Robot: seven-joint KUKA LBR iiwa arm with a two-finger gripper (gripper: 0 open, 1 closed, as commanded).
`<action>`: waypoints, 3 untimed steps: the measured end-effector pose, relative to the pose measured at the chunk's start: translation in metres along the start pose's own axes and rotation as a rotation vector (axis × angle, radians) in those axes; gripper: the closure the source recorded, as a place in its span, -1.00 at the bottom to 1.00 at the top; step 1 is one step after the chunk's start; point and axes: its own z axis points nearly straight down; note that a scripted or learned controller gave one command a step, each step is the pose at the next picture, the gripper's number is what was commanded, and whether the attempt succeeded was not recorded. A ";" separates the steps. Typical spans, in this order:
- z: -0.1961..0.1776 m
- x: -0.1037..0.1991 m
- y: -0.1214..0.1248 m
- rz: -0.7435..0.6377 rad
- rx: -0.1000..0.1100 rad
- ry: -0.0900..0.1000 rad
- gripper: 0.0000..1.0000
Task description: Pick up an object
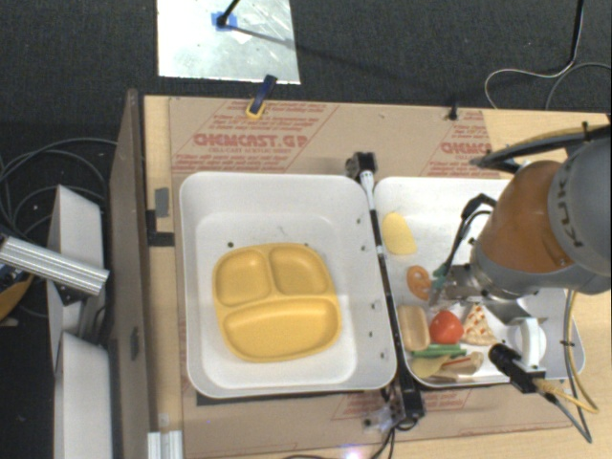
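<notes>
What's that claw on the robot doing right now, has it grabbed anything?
Gripper: down in the right bin among the toy food, beside the red tomato; whether it is open, closed or gripping anything cannot be told from here.

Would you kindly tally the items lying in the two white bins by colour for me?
Yellow: 2, the divided tray and a pale piece
Orange: 1
Red: 1, a tomato
Tan: 1, a bun
Green: 1, a bean pod
Pizza slice: 1
Total: 7

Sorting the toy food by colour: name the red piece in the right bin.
The round red tomato, between the tan bread piece and the pizza slice; the others are yellow, orange, tan or green.
</notes>
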 end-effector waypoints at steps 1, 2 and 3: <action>-0.001 -0.010 0.000 0.010 -0.009 -0.019 -1.00; 0.011 -0.017 0.074 -0.003 -0.008 -0.004 -1.00; 0.011 -0.008 0.057 0.000 -0.011 -0.006 -1.00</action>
